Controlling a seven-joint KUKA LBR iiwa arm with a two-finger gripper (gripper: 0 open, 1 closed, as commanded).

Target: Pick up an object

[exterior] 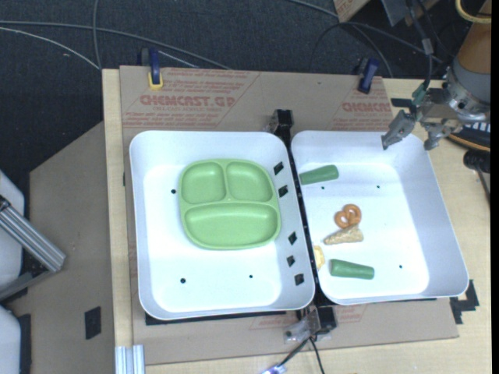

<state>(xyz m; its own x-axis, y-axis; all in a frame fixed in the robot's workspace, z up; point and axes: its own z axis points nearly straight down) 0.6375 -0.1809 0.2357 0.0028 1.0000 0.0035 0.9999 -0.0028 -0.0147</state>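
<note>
Plate (229,204) (green, three compartments) sits in the left bin (156,279). In the right bin (437,232), two green cylinders (318,174) (352,269) lie roughly left-right, flanking an orange ring (348,215). Gripper (413,132) hovers spread apart, grasping nothing, over the far rim.

Lab: clamped bench (234,92), loose cables (101,22)

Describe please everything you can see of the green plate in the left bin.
The green plate is pale green, looks like smooth plastic, and is rounded-square with three compartments: two small at the far side, one wide at the near side. It lies flat, right way up, on the left bin's floor. Nothing lies in it or touches it.
</note>
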